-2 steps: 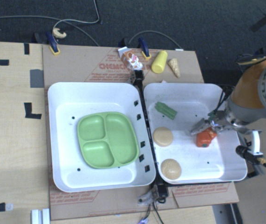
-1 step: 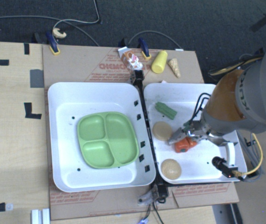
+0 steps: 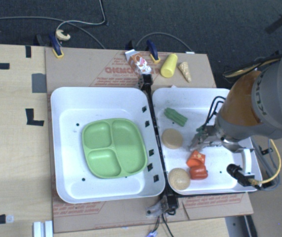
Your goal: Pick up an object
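Observation:
The right bin (image 3: 200, 95) holds a green block (image 3: 175, 116), a tan round disc (image 3: 172, 138), an orange-red pepper-like piece (image 3: 197, 164) and a tan round bun (image 3: 179, 178). My gripper (image 3: 198, 141) hangs low in this bin, just right of the tan disc and directly above the orange-red piece. Its dark fingers point left and down, and the arm's orange band (image 3: 239, 105) sits behind them. The fingertips are too small and dark to judge. Nothing is visibly held between them.
The left bin (image 3: 61, 112) holds a green divided plate (image 3: 114, 147). Behind the bins on the cardboard lie a yellow bottle (image 3: 169, 65), a tan cone (image 3: 185, 71) and a small wrapped packet (image 3: 139, 62). Cables run across the dark floor at the back.

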Tool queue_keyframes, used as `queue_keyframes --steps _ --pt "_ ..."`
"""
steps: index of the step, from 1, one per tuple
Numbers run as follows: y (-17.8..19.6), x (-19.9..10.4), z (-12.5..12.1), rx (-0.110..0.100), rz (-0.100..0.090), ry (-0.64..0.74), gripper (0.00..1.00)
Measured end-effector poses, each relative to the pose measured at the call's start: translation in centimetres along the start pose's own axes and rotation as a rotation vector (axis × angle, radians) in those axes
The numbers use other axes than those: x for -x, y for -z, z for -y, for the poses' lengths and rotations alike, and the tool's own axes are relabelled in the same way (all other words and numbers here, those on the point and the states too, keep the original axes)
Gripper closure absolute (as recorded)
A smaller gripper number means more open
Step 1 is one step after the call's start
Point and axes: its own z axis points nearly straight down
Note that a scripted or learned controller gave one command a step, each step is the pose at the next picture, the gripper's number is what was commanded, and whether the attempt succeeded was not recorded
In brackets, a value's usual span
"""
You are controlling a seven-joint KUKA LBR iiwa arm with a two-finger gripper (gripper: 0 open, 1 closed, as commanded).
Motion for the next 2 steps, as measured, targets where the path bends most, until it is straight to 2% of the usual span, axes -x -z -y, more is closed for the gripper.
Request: queue_keyframes --steps 1,2 --pt "0.0 0.0 0.0 0.0 0.0 0.0 0.0" --pt "-1.0 -1.4 4.4 -0.001 0.0 0.0 0.0"
